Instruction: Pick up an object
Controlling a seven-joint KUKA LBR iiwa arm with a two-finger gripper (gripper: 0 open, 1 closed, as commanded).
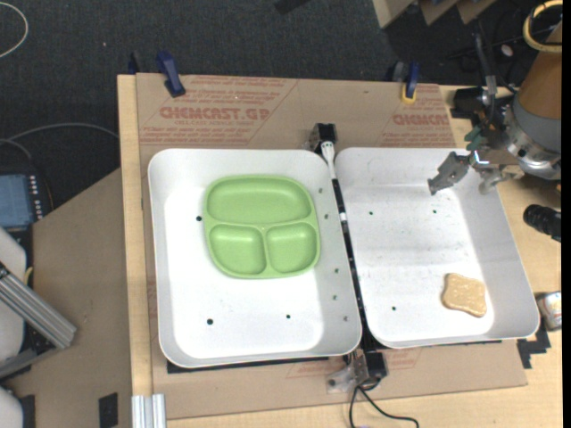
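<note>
camera view, from above: on the tabletop [223,105], a green divided plate [261,226] lies in the left white bin [178,328], a tan cookie-like piece [465,293] lies near the right bin's [401,319] front corner, and the claw [466,171] hovers spread wide, holding nothing, over its far edge.

arm [540,105]: grey, rounded housing, orange-tan band above wrist
wrist: silver metal ring, dark cabling
hand [464,175]: grey metal fingers

Bright, even overhead light washes the two white bins [250,337] nearly to glare, shadows stay soft and faint, and fine detail looks slightly grainy.
</note>
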